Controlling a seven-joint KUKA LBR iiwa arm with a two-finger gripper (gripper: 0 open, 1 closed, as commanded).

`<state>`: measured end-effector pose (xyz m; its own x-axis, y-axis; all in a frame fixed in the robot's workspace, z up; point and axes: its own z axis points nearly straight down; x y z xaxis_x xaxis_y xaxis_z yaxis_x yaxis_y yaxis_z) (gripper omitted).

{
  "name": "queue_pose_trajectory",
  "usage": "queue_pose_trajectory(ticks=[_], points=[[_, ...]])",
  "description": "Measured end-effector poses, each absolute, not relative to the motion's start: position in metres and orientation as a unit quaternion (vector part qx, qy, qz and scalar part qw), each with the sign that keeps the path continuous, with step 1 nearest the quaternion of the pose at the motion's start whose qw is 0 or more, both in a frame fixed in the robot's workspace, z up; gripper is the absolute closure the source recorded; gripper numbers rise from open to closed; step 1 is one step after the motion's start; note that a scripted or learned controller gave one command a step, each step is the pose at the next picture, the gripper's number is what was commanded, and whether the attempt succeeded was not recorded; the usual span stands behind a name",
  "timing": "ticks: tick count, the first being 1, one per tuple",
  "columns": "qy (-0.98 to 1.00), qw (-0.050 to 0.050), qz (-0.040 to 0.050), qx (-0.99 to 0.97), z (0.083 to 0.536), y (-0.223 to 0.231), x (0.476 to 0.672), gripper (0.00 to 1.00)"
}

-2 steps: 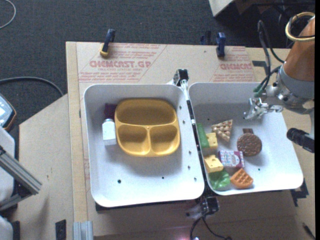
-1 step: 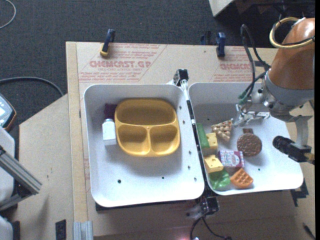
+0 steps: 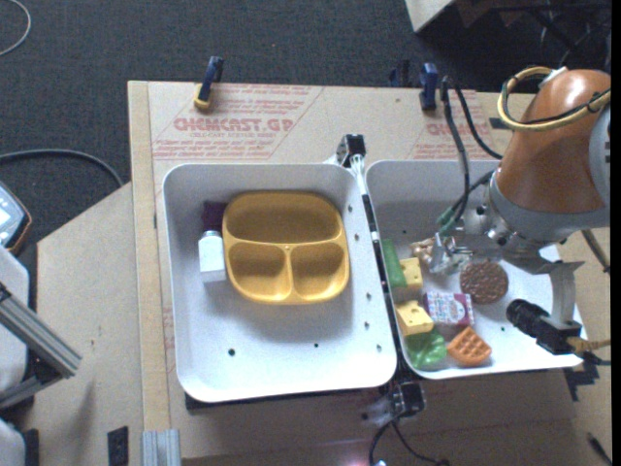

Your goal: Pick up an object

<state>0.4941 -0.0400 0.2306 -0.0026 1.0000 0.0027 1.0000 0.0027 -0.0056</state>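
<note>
Metal framing point(image 3: 39, 343) sits nearest, at the view's 8 o'clock corner, beside the bench's pale board point(image 3: 146, 260), which carries red printed lettering along its far strip; dark carpet point(image 3: 97, 27) lies beyond at 12 o'clock, with a cable curling at 10 o'clock. Two white bins rest side by side on the board. Within the left bin point(image 3: 194, 357), a yellow divided tray point(image 3: 285, 246) lies at centre, a small white bottle point(image 3: 212, 256) touching its 9 o'clock edge. Along the right bin point(image 3: 529, 362), near to far, lie a waffle point(image 3: 468, 347), green toy food point(image 3: 425, 349), cheese wedges point(image 3: 415, 316), a pink packet point(image 3: 449, 308) and a brown round cookie point(image 3: 483, 282). From 3 o'clock the grey-and-orange arm point(image 3: 558, 153) bends down, its gripper point(image 3: 443, 252) low over the bin's centre; whether the fingers are apart or together cannot be made out.
</note>
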Motion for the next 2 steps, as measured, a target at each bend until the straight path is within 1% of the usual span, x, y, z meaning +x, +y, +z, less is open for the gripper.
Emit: queue_pose_trajectory(ticks=[1,2], points=[[-0.708,0.002,0.0005,-0.706,0.234,-0.022,0.489,1.0],[-0.707,0.002,0.0014,-0.708,0.223,-0.03,0.493,1.0]])
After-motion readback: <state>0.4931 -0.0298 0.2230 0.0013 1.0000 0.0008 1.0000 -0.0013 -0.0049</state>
